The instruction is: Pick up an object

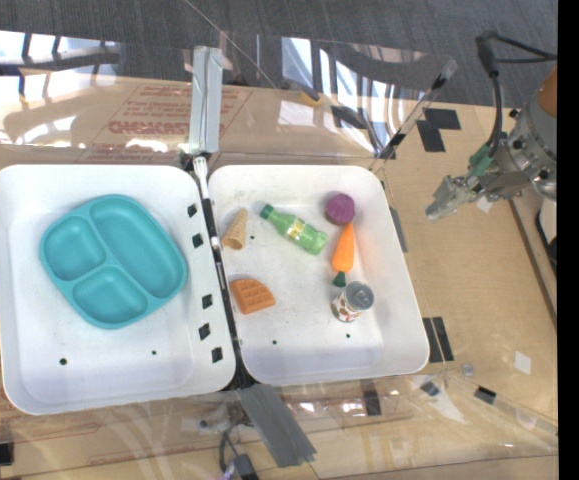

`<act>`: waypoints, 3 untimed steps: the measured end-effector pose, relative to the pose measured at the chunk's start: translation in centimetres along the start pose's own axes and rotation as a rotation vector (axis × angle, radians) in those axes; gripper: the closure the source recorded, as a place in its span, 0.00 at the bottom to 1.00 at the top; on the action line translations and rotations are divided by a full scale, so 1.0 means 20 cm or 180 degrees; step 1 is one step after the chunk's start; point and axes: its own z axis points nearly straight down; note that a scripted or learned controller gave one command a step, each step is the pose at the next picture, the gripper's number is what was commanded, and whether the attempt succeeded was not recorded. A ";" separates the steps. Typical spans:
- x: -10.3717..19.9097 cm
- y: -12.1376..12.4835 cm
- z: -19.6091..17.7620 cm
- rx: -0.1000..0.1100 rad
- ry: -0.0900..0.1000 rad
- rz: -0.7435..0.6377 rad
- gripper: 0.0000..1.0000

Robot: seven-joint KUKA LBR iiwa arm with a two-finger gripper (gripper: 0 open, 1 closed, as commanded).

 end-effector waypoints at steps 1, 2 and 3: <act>-0.02 -0.05 -0.19 0.0008 0.0000 0.0816 1.00; 0.04 -0.19 0.54 0.0046 0.0020 0.0403 1.00; 0.00 -0.14 0.41 0.0005 0.0003 -0.0978 1.00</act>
